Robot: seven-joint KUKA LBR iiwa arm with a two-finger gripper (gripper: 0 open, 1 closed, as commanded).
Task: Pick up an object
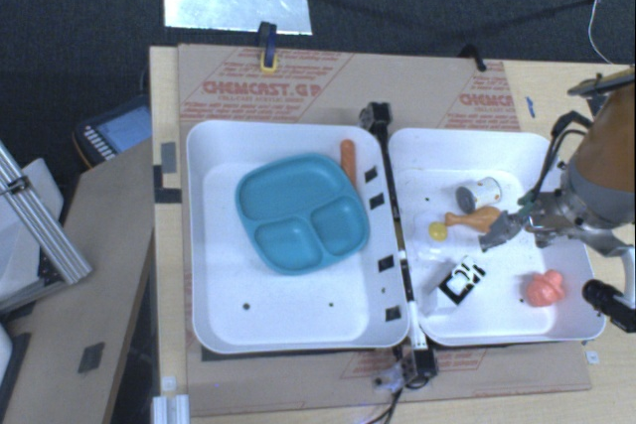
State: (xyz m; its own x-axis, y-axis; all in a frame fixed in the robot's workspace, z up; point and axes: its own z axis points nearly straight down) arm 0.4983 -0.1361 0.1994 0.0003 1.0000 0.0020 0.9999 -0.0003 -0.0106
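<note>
The right bin (422, 154) holds an orange toy piece (471, 217), a small yellow ball (437, 231), a white cup-like object (484, 190), a black-and-white block (461, 280) and a pink lump (544, 289). My gripper (500, 228) reaches in from the right, low over the bin, with its tip right beside the orange piece. The grey arm with its orange band (606, 149) stands over the bin's right edge.
The left bin (214, 313) carries a blue divided plate (301, 212) and an orange stick (348, 159) by its far right rim. A black divider strip (388, 213) runs between the bins. Cardboard lies under both bins.
</note>
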